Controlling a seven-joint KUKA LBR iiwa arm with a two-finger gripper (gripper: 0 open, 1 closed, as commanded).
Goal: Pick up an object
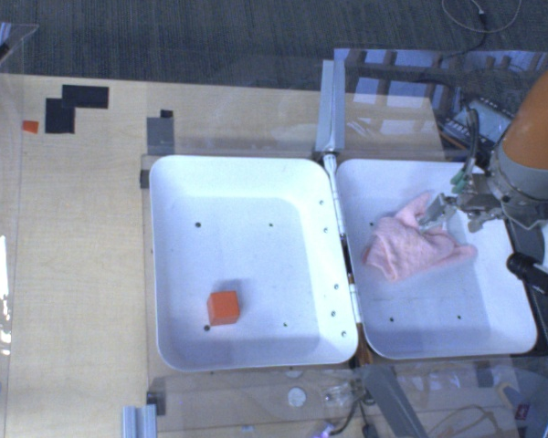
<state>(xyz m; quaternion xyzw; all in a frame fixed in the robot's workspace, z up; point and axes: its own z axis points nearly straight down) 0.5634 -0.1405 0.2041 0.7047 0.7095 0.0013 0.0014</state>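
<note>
black angular marks (73, 106) and a small orange square (30, 127) sit on the wooden bench (73, 272), far left.

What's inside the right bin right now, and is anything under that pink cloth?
The right bin holds a crumpled pink cloth, with the gripper at its upper edge. Bare white floor surrounds it. Whatever lies beneath the cloth is covered, so I cannot tell.

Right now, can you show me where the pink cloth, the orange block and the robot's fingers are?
pink cloth (411, 246), camera view, middle of the crumpled fabric.
orange block (224, 307), camera view, its top face.
fingers (436, 210), camera view, one metal finger at the cloth's upper edge.
</note>
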